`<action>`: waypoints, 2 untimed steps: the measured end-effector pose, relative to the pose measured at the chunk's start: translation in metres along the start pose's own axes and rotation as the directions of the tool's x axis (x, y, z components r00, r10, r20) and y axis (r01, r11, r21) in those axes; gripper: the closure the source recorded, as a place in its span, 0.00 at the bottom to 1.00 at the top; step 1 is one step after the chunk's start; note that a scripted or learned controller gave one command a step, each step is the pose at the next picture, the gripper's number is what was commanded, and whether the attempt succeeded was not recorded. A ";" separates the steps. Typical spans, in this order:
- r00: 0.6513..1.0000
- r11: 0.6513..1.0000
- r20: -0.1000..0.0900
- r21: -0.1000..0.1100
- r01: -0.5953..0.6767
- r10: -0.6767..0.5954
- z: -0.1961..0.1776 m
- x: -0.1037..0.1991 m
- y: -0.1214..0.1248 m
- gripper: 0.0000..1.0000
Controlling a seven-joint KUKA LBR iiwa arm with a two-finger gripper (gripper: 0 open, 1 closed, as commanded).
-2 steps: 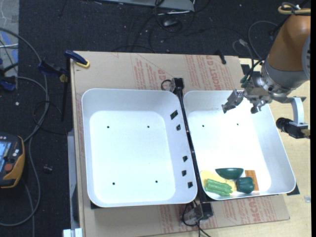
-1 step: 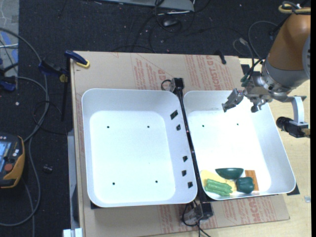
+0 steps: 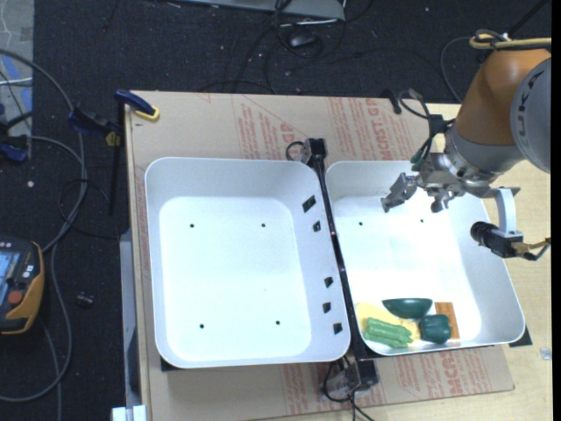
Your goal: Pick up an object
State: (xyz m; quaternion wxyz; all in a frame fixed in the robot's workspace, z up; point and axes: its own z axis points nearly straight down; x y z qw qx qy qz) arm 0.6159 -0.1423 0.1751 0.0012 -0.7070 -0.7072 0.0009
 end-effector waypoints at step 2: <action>1.000 1.000 0.000 0.000 0.000 0.000 0.089 0.003 -0.005 0.00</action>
